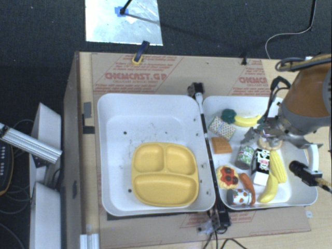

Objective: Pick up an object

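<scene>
The right bin (306, 196) holds a heap of toy food. At its back lie a green ball (228, 115) and a small yellow banana (247, 120). A patterned box (221, 127) and a brown cracker (222, 146) sit near the divider. In the middle stand a grey-green can (245, 156) and a black-and-white carton (262, 161), with a corn cob (278, 166) and a second banana (268, 192) to their right. My gripper (266, 135) hangs low just above the can and the carton, with the arm coming in from the right.
A yellow divided plate (165, 173) lies in the left bin (111, 139). At the right bin's front lie a pizza slice (228, 176), a carrot (247, 183) and a printed cup (239, 196). A grey ridge (205, 139) separates the bins.
</scene>
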Robot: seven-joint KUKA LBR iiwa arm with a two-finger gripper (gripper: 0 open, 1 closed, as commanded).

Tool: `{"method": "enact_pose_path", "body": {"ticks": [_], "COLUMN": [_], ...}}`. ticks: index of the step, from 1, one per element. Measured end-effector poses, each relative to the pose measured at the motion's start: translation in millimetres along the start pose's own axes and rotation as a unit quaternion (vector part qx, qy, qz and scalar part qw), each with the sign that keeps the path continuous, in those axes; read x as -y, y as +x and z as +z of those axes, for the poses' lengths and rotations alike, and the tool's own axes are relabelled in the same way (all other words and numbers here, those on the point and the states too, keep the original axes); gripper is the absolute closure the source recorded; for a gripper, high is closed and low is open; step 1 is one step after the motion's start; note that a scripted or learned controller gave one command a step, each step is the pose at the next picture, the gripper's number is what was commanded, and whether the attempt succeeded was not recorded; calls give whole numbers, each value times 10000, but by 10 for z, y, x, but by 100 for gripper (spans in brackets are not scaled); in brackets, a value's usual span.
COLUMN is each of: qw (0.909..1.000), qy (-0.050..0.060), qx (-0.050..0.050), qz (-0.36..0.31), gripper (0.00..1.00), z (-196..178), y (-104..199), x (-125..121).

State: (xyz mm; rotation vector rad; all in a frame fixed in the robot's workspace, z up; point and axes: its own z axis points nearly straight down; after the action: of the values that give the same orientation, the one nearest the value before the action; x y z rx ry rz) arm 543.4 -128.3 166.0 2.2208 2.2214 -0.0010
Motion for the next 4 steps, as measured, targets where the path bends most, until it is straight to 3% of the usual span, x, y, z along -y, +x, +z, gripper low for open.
{"method": "enact_pose_path", "body": {"ticks": [1,4], "qw": [10000,10000], "qy": [-14,-11], "qx": [-3,-5], "qz": [-4,-6], "gripper": [0,0], "z": [664,815], "y": [3,-141], "x": [6,45]}}
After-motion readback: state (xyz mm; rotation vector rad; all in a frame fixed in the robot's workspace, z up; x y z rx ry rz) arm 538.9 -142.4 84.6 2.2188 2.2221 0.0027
